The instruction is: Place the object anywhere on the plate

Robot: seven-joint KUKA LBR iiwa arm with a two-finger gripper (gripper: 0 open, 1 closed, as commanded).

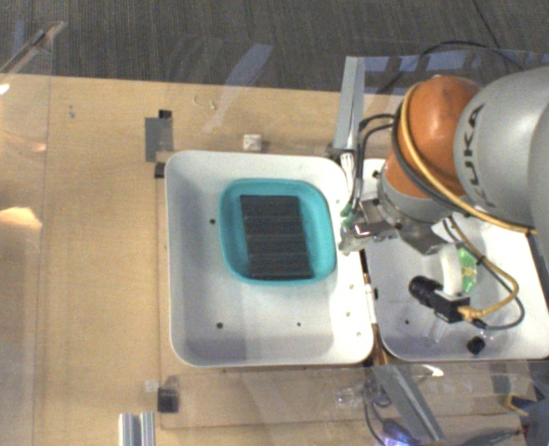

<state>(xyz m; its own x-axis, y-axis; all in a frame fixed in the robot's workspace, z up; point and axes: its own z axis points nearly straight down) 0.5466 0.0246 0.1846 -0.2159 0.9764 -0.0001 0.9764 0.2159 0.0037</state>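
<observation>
1. Tabletop (79, 249) carries two white bins; the left bin (255, 333) holds a teal plate (325, 235) with a dark ridged insert.
2. Arm (497, 147) looms over the right bin (413, 337), hiding the claw; its state cannot be told.
3. Object, possibly the small green-and-white piece (466, 272), lies in the right bin.
4. Risk: a blind descent could miss it.

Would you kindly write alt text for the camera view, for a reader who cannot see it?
A grey arm with an orange band reaches from the right over the right white bin. The left white bin holds a teal plate with a dark ridged centre.
</observation>
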